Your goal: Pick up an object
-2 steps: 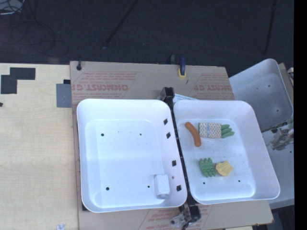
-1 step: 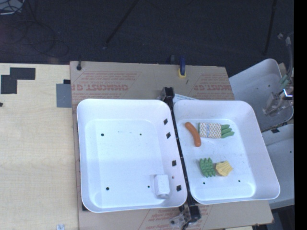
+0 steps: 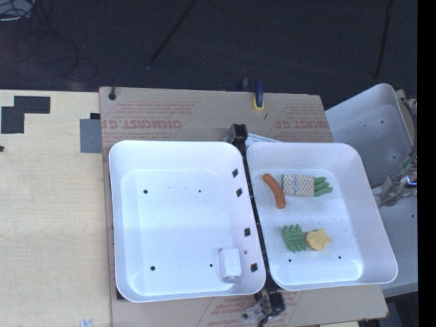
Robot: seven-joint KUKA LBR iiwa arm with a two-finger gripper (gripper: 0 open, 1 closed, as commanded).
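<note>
Off at the far right edge, the gripper (image 3: 398,186) sits outside the bins, just past the right bin's (image 3: 371,203) outer rim and over a grey metal plate (image 3: 368,114). It's small and blurred out there, so whether it's open or closed can't be told, and nothing is seen in its grasp.

Moving inward, the right bin has the candidates. An orange sausage-shaped piece (image 3: 274,190) lies at a slant near the top, just beside a patterned block (image 3: 298,184), and a green piece (image 3: 321,186) touches that block's far side. Lower down, a green toothed item (image 3: 293,238) sits against a yellow one (image 3: 317,239).

Across the divide, the left bin (image 3: 129,182) has one small white block (image 3: 229,264) near its lower right corner. Both bins rest on a cardboard sheet (image 3: 170,118).
</note>
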